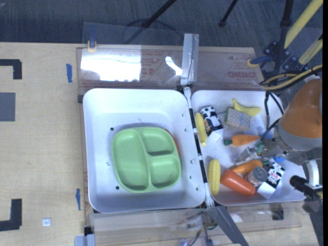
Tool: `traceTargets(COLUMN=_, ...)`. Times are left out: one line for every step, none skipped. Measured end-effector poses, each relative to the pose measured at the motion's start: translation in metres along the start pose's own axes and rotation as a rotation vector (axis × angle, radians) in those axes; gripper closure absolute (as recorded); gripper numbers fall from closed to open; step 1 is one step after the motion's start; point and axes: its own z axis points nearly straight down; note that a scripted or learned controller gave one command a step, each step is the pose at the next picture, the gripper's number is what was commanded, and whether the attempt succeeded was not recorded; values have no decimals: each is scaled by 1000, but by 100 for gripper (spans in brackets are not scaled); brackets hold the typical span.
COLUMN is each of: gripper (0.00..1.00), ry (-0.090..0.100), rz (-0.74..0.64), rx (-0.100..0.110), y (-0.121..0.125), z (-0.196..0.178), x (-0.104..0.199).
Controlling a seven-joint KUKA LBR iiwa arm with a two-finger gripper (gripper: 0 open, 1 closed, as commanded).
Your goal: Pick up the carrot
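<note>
Hovering at the right bin's [225, 97] edge, my gripper [264, 146] hangs just beside the carrot [245, 140], which lies mid-bin among 2 corn cobs [214, 175] and other toys; whether it is open or closed I cannot tell. Best to centre over the carrot's body before closing.

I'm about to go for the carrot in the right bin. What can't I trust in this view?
- Pincer: low among the toys, too small and cluttered to tell open from shut.
- Carrot: right end hidden behind the pincer; contact unclear.
- Arm: cut off by the right edge, and it covers the right bin beneath it.
- Small toys beside the pincer: too blurred to name.
</note>
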Motion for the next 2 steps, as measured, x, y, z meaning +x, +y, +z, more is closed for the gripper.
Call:
traceTargets(gripper=0, ry=-3, rz=-444, rx=-2, y=64, z=-9, x=10)
traceTargets(gripper=0, ry=-3, rz=-443, rx=-2, y=64, z=-9, x=9)
